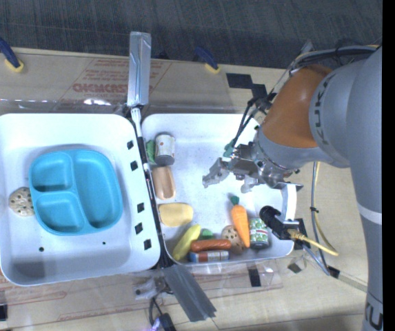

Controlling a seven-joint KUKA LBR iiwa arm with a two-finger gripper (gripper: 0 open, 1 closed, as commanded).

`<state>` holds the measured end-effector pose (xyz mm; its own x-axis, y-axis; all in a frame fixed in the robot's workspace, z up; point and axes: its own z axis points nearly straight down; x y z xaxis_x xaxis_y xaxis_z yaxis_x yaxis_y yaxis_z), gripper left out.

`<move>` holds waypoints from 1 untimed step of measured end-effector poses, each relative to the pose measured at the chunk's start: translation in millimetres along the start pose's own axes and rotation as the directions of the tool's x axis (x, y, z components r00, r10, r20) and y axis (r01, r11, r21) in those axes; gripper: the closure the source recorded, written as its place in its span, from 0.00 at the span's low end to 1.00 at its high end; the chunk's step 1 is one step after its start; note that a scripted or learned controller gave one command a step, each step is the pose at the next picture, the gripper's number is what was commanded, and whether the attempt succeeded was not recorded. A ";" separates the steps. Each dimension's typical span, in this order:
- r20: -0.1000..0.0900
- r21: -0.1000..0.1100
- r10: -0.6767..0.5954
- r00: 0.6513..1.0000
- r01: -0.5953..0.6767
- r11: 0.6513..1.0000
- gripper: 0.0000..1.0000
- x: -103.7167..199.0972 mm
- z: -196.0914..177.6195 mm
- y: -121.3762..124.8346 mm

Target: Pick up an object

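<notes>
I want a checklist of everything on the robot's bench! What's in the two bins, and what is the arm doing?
Surface: two shallow white bins, left bin and right bin, side by side on the bench.
Job's things: right bin holds a small can, tan bread-like piece, pale yellow lump, yellow banana, orange carrot, red sausage.
Clutter: blue divided plastic tray and a cookie in left bin.
Grippers: pincer above right bin, nothing seen between its fingers.
Cables: black cables along the arm.
Surroundings: dark floor, blue clamps.
</notes>
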<state>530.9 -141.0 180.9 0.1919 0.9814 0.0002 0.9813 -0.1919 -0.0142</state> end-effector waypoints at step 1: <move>0.001 -0.011 -0.161 0.987 0.161 0.987 0.00 -63.3 89.4 -36.3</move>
<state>481.9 -195.9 92.0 0.0317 0.9995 0.0011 0.9995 -0.0317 -0.0029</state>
